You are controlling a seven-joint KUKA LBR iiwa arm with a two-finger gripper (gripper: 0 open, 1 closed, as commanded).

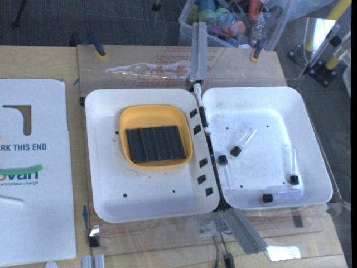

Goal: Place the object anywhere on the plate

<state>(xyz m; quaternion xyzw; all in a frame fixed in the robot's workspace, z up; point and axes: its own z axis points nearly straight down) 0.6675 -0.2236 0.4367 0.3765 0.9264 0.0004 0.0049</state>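
A yellow plate (129,118) sits in the left white bin (106,194). A dark ribbed rectangular block (155,144) lies flat on the plate, covering most of its middle. In the right white bin (312,144) lie several clear plastic tubes with black caps: one (242,142) near the centre, one (290,165) by the right wall, one (223,169) by the divider, one (279,196) along the front.
A white printed sheet (33,166) covers the bench at the left. A clear tub of colourful items (240,10) stands behind the bins. Black clips (202,162) line the divider between the bins. Metal brackets (240,233) stick out at the front.
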